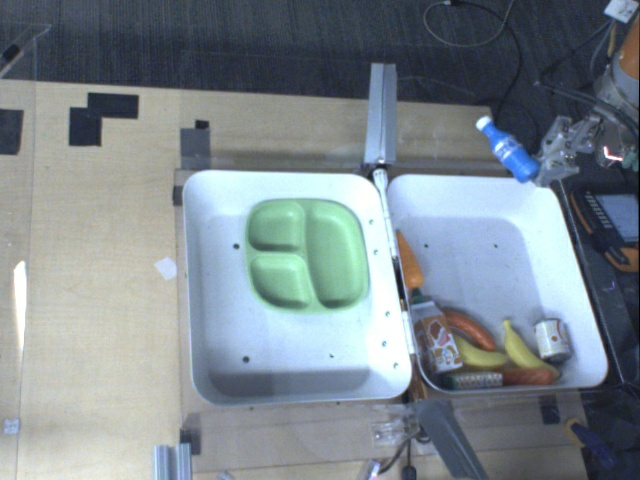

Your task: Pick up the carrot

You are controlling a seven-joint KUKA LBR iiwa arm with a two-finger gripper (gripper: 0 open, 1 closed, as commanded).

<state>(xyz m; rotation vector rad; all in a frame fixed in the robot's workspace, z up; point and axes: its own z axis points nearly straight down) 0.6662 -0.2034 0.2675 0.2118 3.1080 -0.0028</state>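
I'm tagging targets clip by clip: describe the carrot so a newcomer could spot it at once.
Start at the right-hand white bin. Follow its left wall, beside the divider between the two bins, to the carrot: a slim orange piece lying lengthwise against that wall. It lies apart from the heap at the bin's near edge, where a yellow banana and a small can sit.
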